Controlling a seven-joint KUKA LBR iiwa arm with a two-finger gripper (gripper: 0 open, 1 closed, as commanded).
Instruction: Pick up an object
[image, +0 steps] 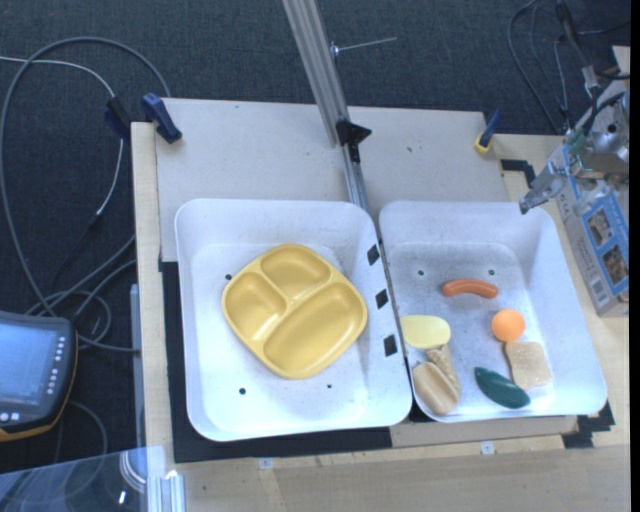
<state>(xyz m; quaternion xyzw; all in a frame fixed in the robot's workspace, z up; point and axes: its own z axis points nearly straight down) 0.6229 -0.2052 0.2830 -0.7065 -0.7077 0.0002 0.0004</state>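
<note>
Pale speckled board tops the bench, carrying two shallow white bins. Left bin holds a glossy yellow three-compartment plate. Right bin holds a smooth yellow oval, a tan bun-like piece, an orange-red sausage, a round orange ball, a dark green pod and a porous beige block. At the far right, the gripper hangs over the bin's upper corner; whether it is open I cannot tell.

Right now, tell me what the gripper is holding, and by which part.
Nothing is held. The gripper hangs at the right bin's upper right rim, with no object between its fingers; the toy foods, like the sausage, lie on the bin floor.
</note>
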